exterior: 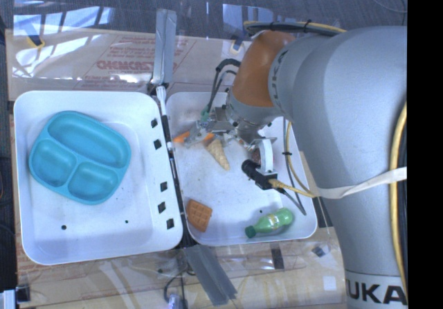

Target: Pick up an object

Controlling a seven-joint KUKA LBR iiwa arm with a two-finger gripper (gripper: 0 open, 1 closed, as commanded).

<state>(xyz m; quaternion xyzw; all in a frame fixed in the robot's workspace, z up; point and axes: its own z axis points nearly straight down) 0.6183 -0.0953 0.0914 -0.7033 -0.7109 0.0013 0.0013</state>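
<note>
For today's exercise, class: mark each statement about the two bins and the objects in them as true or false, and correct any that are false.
1. The blue divided plate lies in the left bin. True.
2. The green bottle stands upright. False: it lies on its side in the right bin.
3. The waffle lies in the left bin. False: it is in the right bin.
4. The ice cream cone lies in the right bin. True.
</note>
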